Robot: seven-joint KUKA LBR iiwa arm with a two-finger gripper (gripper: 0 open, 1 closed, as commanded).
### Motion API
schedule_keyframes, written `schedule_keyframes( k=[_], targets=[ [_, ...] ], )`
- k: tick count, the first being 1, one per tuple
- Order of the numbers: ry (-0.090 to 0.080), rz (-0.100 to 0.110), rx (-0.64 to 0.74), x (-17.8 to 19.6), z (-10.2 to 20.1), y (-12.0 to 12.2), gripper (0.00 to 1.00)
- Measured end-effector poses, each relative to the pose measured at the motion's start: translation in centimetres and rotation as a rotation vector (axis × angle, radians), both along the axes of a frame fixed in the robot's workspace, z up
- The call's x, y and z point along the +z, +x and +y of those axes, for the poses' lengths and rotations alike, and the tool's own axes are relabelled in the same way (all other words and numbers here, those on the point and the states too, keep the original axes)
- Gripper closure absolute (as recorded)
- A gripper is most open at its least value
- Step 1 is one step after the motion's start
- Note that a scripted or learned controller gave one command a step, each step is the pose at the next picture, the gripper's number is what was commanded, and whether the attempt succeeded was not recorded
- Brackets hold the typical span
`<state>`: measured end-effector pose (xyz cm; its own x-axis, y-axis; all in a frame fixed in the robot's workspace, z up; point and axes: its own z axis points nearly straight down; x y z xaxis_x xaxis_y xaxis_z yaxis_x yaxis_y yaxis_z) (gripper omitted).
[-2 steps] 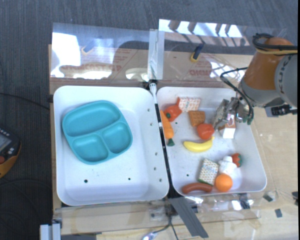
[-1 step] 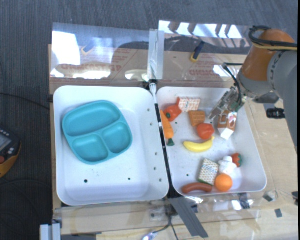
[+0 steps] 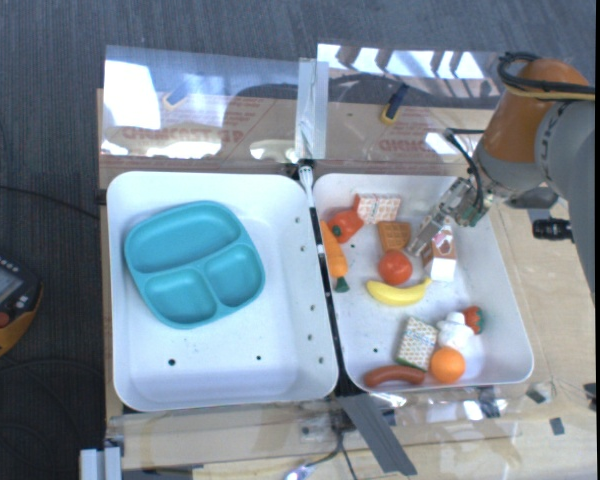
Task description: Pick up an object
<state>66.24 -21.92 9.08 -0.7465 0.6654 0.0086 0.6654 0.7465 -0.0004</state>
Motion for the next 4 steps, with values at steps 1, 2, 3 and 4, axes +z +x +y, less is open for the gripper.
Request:
schedule_keyframes(
  k=[1, 2, 3, 4],
  targets=[
    [-0.014, -0.022, 0.003, 1.1, -0.1, 0.5, 1.00],
    [-0.010, -0.006, -0.361, 11.4, 6.1, -1.9, 1.00],
    [-0.007, -0.005, -0.182, 1.7, 6.2, -8.6, 1.00],
    [-0.007, -0.005, -0.182, 1.8, 6.2, -8.6, 0.00]
  ],
)
